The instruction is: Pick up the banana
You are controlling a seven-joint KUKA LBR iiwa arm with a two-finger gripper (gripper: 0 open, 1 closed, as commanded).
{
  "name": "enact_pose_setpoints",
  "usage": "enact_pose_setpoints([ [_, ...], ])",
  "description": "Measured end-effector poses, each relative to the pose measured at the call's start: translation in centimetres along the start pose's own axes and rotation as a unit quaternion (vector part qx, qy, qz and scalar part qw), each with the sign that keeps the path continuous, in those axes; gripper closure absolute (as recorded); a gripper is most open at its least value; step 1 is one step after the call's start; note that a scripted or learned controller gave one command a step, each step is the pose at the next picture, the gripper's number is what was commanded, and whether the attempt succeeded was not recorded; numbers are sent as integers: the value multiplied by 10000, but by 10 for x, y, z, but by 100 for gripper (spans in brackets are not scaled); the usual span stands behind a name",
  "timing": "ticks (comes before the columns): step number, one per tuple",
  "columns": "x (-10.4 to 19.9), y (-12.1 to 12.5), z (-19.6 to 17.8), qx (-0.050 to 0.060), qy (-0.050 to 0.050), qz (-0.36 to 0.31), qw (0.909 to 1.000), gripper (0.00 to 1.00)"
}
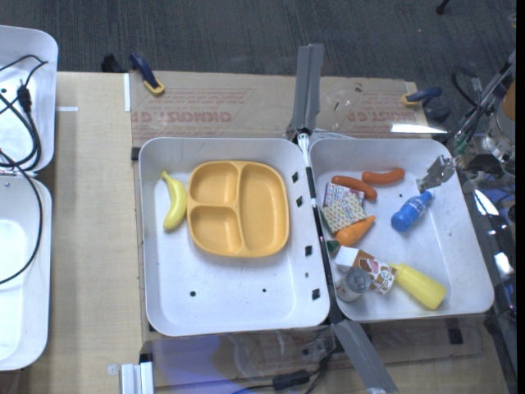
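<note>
Bench: two shallow white bins side by side on brown cardboard, dark carpet behind.
Banana (173, 202): yellow, smooth, curved; it lies flat on the floor of the left bin (221, 302), just beside the left edge of the yellow plate (239, 208), near the bin's left wall.
Plate: glossy plastic, rounded corners, three compartments.
Right bin (459, 253): two orange-red sausages, a carrot, a blue bottle (410, 211), a yellow bottle (420, 286), a patterned packet and a small carton, loosely heaped.
Gripper (436, 173): metallic, over the right bin's far right corner, well apart from the banana; whether it is parted or closed cannot be told, and nothing is seen in it.
Arm: mostly cut off at the right edge.
</note>
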State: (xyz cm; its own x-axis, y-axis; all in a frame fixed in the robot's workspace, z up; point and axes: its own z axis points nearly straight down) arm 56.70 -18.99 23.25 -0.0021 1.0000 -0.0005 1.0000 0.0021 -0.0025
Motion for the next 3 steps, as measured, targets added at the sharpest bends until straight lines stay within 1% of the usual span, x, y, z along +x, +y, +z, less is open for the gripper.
enact_pose_setpoints([
  [1, -19, -54, 130, -14, 0, -306, 9995, 0],
  [2, 21, -90, 142, -4, 5, -1415, 9899, 0],
  [3, -7, -89, 141, -20, -5, -2957, 9553, 0],
])
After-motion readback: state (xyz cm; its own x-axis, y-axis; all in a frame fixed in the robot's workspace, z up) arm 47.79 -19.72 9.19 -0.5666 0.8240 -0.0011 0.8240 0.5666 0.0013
